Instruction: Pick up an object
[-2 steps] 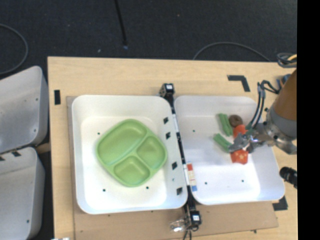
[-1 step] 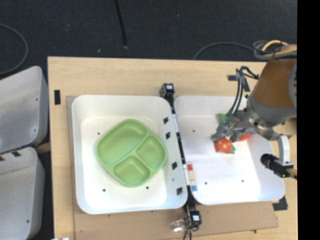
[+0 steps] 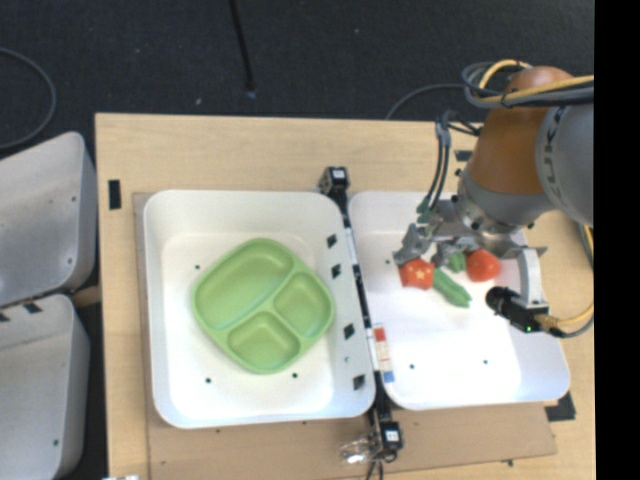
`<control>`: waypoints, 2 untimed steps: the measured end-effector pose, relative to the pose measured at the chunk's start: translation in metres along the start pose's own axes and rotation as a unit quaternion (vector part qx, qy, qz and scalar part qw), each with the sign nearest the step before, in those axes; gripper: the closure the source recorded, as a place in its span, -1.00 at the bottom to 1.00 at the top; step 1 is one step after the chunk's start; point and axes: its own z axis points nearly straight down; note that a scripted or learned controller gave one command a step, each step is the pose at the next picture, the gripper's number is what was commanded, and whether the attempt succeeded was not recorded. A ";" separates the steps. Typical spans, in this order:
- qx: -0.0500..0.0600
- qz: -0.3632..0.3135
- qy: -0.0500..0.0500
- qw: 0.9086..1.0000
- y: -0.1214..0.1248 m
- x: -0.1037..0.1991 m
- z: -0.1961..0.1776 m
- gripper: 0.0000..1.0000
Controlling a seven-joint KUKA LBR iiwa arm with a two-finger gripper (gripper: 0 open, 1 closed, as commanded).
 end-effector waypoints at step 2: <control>0.000 0.001 -0.001 1.000 0.042 0.093 -0.009 1.00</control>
